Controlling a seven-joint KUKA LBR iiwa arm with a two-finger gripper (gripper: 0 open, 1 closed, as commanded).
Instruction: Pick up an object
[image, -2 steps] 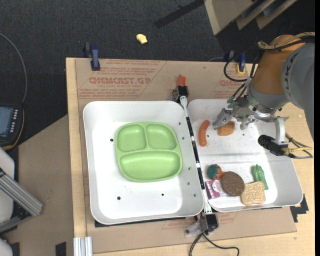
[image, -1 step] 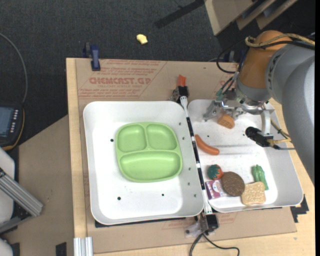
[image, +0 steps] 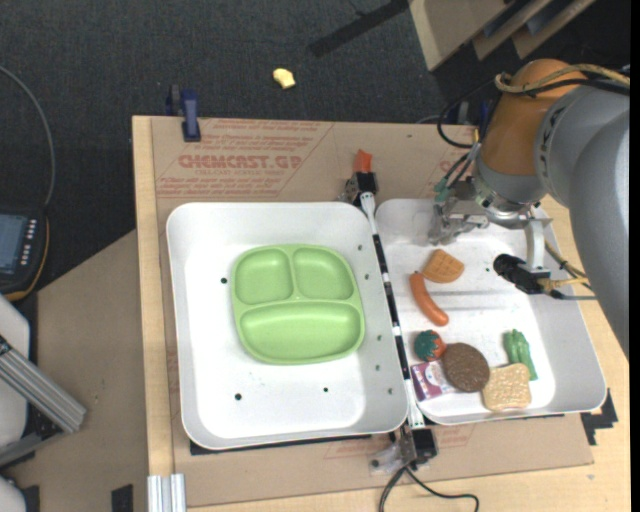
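The right bin (image: 570, 330) holds several toy foods. An orange wedge (image: 442, 266) lies near its far left, with a red sausage (image: 429, 299) just in front of it. Closer to the front are a red-and-green strawberry (image: 429, 345), a brown round patty (image: 465, 367), a purple packet (image: 428, 380), a slice of toast (image: 508, 388) and a green vegetable (image: 518, 352). My gripper (image: 455, 226) hangs over the bin's far left corner, just behind the orange wedge and apart from it. I see nothing held in it.
The left bin (image: 195, 300) holds a green divided plate (image: 296, 302). A ridge with clamps (image: 385, 300) separates the bins. A black part with a cable (image: 522, 273) hangs from the arm over the right bin. The grey arm (image: 590, 150) covers the far right.
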